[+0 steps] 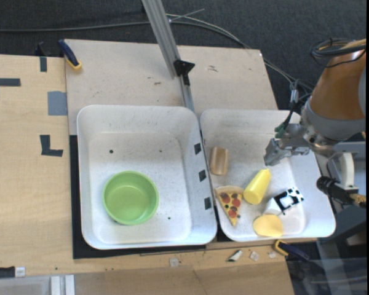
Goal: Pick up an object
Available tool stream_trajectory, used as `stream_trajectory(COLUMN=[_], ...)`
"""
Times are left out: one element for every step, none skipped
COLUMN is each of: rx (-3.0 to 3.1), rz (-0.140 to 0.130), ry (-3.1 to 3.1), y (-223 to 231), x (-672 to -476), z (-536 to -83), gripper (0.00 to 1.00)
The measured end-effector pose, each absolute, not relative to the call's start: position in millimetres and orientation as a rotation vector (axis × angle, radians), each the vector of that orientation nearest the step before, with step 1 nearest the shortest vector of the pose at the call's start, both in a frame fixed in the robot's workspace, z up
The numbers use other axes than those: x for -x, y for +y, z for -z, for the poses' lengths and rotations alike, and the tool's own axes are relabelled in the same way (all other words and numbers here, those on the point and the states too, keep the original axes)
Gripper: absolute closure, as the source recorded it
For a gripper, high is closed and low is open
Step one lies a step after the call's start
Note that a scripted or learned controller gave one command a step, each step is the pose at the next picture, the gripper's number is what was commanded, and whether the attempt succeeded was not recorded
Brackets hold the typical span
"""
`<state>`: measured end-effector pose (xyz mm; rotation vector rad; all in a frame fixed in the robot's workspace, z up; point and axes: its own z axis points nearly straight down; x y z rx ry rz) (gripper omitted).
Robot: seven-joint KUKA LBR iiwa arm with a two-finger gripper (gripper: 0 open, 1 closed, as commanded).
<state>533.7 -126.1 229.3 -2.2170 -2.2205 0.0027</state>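
The right bin (246, 125) holds a tan bread-like piece (218, 160), a pizza slice toy (230, 204), a yellow cylinder-like piece (256, 186), a yellow rounded piece (268, 225) and a small black-and-white block (288, 199). My gripper (274, 152) hangs over the right bin's right half, just above and to the right of the yellow cylinder-like piece. Nothing shows between its fingers. The left bin (135, 118) holds a green bowl (130, 197).
A slanted metal pole (166, 39) crosses the bench from the top toward the gap between the bins. A blue-and-yellow clamp (69, 55) sits at the bench's back left corner. Cables run behind the right bin.
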Motion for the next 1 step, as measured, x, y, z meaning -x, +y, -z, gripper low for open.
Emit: stream_trajectory(rx=[2.217], rz=[-0.003], ry=[-2.221], y=[-126.1], x=[-533.7], z=[-229.3], gripper=[0.0])
